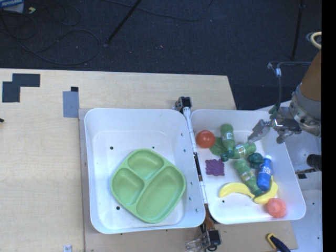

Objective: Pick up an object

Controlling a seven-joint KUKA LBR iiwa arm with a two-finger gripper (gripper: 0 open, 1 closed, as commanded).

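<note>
The right bin (294, 164) holds a heap of small things: a red tomato (205, 138), several green bottles (228, 136), a blue bottle (264, 173), a yellow banana (242, 189), a purple piece (214, 167) and an orange-pink ball (276, 207). My gripper (271, 132) hangs over the bin's far right part, just right of the green bottles. Its fingers (258, 130) are spread open with nothing between them. It stands apart from every object.
The left bin (94, 140) carries a green divided plate (148, 185). A black clip (184, 103) sits at the far end of the wall shared by the bins. Bare bin floor lies around the purple piece and beside the ball.
</note>
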